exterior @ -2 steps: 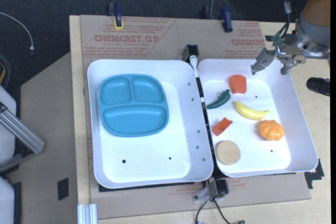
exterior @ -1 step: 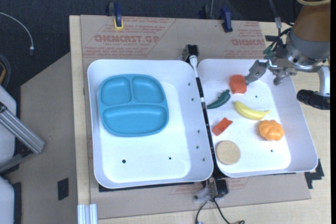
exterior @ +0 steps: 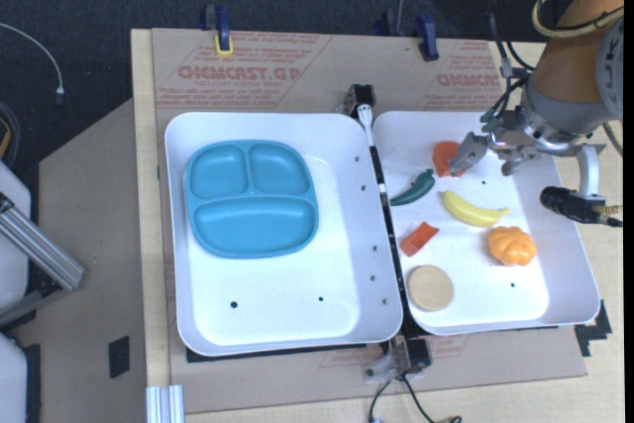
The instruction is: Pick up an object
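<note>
On the tabletop, a brown board printed with red lettering carries two shallow white bins side by side. Left bin holds a blue divided plate with three compartments, lying flat toward its upper left corner. Right bin holds the small items. Reaching in from the right, the arm hangs over the right bin's upper part, its orange band above the grey wrist. Its jaws stand apart, one finger angled down to the left and touching or just over a red piece; whether anything sits between the fingers cannot be told. Below the jaws lies a yellow banana, curved and flat on the bin floor. An orange pumpkin sits just beside the banana's right end, toward the lower right. A round tan cookie rests near the bin's lower left corner. A green pepper lies against the bin's left rim, left of the banana. A small red wedge lies between the pepper and the cookie.
</note>
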You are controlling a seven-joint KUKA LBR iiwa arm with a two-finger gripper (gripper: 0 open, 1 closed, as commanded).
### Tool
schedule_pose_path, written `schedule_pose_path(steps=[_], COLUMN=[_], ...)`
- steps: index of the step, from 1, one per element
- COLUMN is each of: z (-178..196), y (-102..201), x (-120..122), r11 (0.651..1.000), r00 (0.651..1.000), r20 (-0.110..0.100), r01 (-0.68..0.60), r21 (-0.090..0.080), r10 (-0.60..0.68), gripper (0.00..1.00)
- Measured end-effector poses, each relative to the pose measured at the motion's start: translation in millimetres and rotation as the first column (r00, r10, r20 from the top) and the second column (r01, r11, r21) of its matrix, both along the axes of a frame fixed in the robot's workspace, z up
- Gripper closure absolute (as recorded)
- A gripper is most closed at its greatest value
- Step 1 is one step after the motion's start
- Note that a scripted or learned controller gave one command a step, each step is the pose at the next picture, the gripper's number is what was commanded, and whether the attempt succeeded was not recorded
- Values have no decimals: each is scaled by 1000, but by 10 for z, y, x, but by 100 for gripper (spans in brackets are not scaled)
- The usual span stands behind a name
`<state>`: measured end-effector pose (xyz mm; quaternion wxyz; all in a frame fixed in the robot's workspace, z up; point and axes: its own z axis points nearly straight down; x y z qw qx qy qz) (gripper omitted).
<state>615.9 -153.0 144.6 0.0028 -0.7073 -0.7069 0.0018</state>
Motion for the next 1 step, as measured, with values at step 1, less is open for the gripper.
schedule_pose_path(steps=[1], z=[-532], y=[7], x=[-8], r11=[1000], r00=[1000], r20=[1], r01=[0], r21=[0], r10=[0], gripper=[0])
